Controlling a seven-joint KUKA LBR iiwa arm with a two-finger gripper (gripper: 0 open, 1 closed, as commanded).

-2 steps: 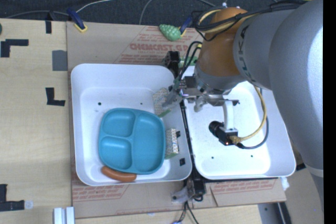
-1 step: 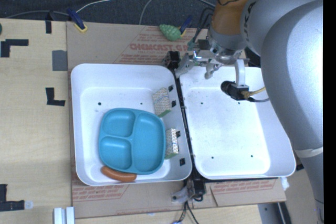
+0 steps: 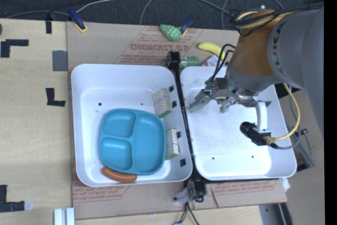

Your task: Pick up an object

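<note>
Blue plate, sausage and the other objects are lying in the left bin, while the gripper is being held over the right bin, fingers apart, nothing between them. A closure here is being risked on bare plastic.

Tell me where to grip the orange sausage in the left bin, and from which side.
Grip the orange sausage across its middle, coming straight down. It lies flat and lengthwise along the left bin's near wall, against the blue plate's edge, so the pincer's fingers should probably straddle its narrow width.
</note>
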